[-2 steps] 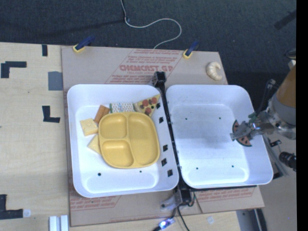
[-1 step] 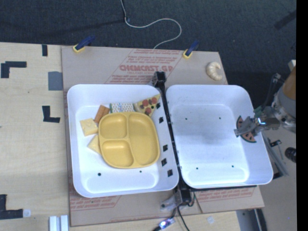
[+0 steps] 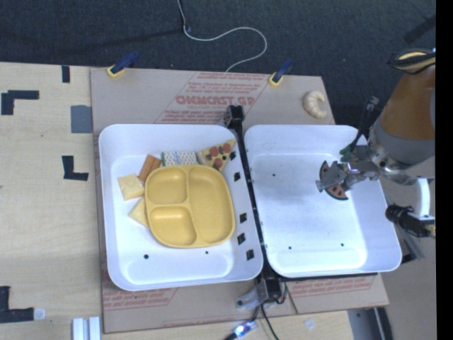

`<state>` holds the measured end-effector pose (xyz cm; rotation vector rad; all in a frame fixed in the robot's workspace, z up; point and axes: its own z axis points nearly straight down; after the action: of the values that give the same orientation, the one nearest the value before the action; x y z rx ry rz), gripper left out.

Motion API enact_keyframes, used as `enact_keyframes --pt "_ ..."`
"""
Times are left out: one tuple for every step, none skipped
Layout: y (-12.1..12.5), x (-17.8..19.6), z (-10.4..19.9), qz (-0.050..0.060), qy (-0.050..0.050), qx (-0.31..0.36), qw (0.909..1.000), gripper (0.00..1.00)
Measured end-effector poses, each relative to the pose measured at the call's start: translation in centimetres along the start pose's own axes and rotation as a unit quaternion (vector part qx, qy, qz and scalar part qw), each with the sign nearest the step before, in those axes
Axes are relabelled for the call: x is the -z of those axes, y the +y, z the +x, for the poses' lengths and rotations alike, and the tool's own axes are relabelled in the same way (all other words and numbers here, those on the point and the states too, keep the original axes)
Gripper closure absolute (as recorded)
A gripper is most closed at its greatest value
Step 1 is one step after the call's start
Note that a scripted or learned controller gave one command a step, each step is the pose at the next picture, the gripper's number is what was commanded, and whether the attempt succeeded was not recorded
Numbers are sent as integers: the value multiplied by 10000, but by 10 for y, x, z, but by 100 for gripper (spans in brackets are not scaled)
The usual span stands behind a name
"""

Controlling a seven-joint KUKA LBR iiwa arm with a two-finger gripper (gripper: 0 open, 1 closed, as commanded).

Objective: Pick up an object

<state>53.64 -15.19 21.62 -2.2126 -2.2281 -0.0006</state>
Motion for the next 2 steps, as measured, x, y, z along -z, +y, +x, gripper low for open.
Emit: enact_keyframes --pt "19 -8 53 6 -4 -5 10000 100" --pt "40 -2 111 -1 -1 0 10000 100"
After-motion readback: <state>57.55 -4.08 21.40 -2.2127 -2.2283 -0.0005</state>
